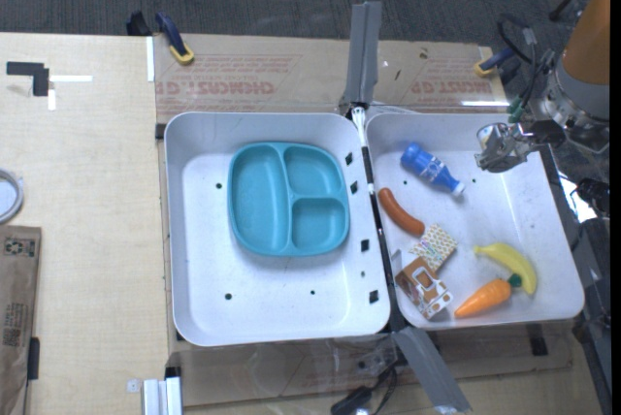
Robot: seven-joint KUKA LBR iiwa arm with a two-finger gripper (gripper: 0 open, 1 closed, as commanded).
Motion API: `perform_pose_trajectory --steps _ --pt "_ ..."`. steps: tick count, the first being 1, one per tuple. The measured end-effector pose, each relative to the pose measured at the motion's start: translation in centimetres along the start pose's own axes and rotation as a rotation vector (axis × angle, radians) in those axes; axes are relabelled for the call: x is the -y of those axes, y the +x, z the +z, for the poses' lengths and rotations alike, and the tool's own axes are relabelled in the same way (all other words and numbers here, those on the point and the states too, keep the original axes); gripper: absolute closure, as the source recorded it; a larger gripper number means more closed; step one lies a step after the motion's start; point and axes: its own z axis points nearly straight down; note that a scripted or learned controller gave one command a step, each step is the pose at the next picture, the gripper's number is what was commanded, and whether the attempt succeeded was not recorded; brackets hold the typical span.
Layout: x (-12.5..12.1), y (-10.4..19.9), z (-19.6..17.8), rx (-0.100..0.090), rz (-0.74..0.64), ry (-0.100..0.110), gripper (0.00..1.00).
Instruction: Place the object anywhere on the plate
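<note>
The desk (78, 209) fills the near edge of the view, pale wood with a brown paper bag (19, 297) at its 8 o'clock corner and a tape roll (8, 198) just above that. On it sit two white bins side by side: the left bin (194, 306) and the right bin (553, 306), their inner walls touching along the middle. The left one carries the plate (288, 200), a teal three-part tray lying flat at its centre, with nothing on it; it looks laid out as the drop spot, well apart from the clutter. The arm (587, 45) comes in from 2 o'clock, and its gripper (500, 149) hangs over the right bin's 1 o'clock corner; the metal parts blur together, so I cannot tell what state it is in, and nothing shows in its grasp. The candidate things all lie loose on the right bin's floor, which suggests no pick has yet been made. Nearest the gripper is the bottle (431, 169), blue with a white cap, lying on its side at 11 o'clock of that bin. The sausage (401, 211) lies at 9 o'clock, slanted. The carrot (483, 298) and banana (508, 264) lie close together at 5 o'clock. Two small boxes, a waffle (435, 246) and a brown box (424, 287), crowd the 7 o'clock corner near the wall, an awkward place for a grasp. By position, the bottle seems the likeliest target.
</note>
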Motion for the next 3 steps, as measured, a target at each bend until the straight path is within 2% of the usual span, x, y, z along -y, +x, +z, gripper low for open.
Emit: perform_pose_trajectory --steps 1,2,3 --pt "-6.7 5.6 2.5 0.0 -0.083 -0.002 1.0" --pt "-1.2 14.6 5.8 0.0 -0.298 0.0 1.0" --pt "-0.3 21.8 5.7 0.0 -0.451 -0.001 1.0"
